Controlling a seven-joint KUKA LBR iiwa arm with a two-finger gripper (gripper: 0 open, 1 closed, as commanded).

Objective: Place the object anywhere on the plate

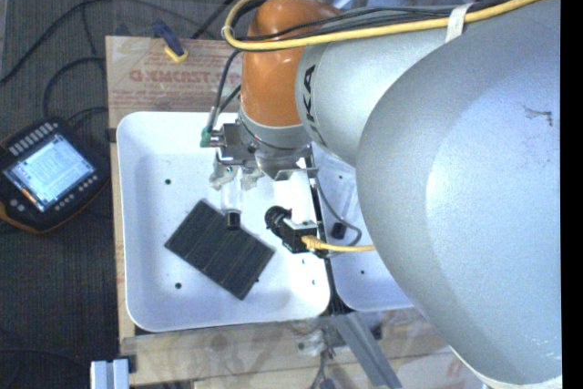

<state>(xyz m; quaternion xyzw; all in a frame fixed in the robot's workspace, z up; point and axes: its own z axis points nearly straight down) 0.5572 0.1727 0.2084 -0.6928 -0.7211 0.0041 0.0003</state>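
Camera view from above is being taken up largely by the grey arm (pixel 437 196), which is being reached in from the right with its orange band (pixel 273 59) showing above the wrist. The gripper (pixel 232 205) is being held low over the left bin (pixel 146 287), and how far it is parted cannot be told: the fingertips are being seen too small and too foreshortened from this slant, and nothing is being seen clamped between them. The dark ribbed plate (pixel 219 249) is being shown lying flat on the floor of the left bin, with its long axis running on a diagonal from upper left to lower right. The tip of the gripper is being seen just at the plate's upper edge, so the plate lies directly below and slightly toward the lower left of it. Which thing is the object to be placed is not being made clear; a small dark piece with a yellow-tipped cable (pixel 296 232) is being seen just to the right of the plate, but it looks like part of the arm's own fittings. The right bin (pixel 364 287) is being mostly hidden by the arm. Faded red lettering is being shown on the wooden board (pixel 164 73) behind the bins, too worn to be read with confidence. A handheld pendant (pixel 50 170) with a lit screen is being seen on the floor to the left, its text too small to read.
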